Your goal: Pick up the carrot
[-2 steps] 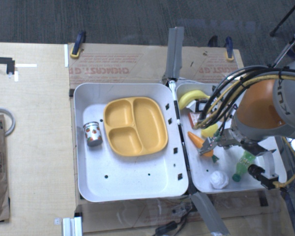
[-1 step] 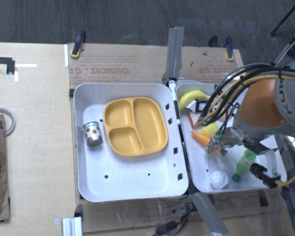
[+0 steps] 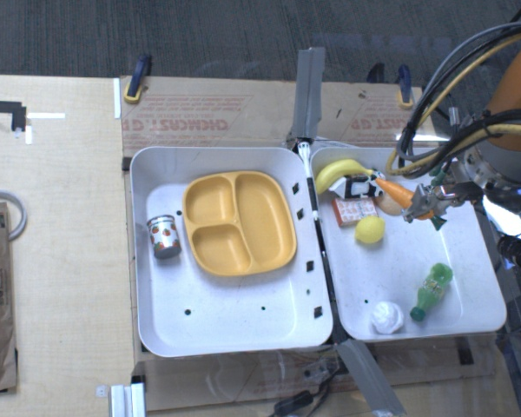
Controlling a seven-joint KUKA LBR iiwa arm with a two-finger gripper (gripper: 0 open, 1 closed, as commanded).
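so the carrot point(image 3: 398, 194) is in the right bin point(image 3: 469, 320), up near the back, lying tilted with one end toward the banana point(image 3: 339, 173) and the other end running right under the gripper point(image 3: 427, 205). the gripper sits right at the carrot's right end, and there's a bit of orange showing just past it too, so it looks like it's on or around that end. honestly i can't tell if the hand is spread or pinching, it's a dark blurry clump and the cables point(image 3: 443, 85) crowd it.

handling guess: looks like a toy plastic carrot, so light, stiff, probably smooth and a bit slippery. tapered shape means a pinch near the thin tip could squirt it out sideways. i'd take it across the thicker middle, jaws square to its long axis.

neighbours are tight: a small box point(image 3: 354, 208) with a red label just beside the carrot's left end, a lemon point(image 3: 370, 230) right in front of that, banana behind. bumping any of them could roll the carrot.

rest of the right bin has a green bottle point(image 3: 431, 289) and a white ball-ish thing point(image 3: 386, 317) near the front, well apart. left bin point(image 3: 156, 320) has a yellow divided plate point(image 3: 239, 222) and a small can point(image 3: 163, 235) beside it.
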